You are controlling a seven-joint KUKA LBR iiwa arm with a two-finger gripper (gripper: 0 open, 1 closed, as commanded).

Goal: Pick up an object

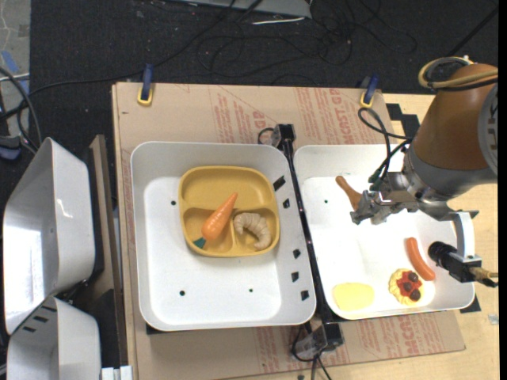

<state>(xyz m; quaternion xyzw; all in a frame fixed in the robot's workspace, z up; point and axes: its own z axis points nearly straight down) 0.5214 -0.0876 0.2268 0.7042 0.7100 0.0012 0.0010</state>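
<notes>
My gripper (369, 210) hangs over the upper middle of the right bin (325, 161), on the end of the grey arm with the orange band. Just to its upper left lies a small brown drumstick-shaped piece (347, 191), very close to the gripper's tip; whether they touch cannot be made out. Lower right of the gripper lies an orange-red sausage (420, 258). Along the bin's front edge sit a flat pale yellow piece (352, 295) and a small yellow round piece with red and dark toppings (406, 286).
The left bin (158, 283) holds a yellow divided plate (194, 188) with an orange carrot (219, 216) and a pale shrimp (255, 228) in it. A black divider (299, 228) separates the bins. White containers (47, 220) stand at the far left.
</notes>
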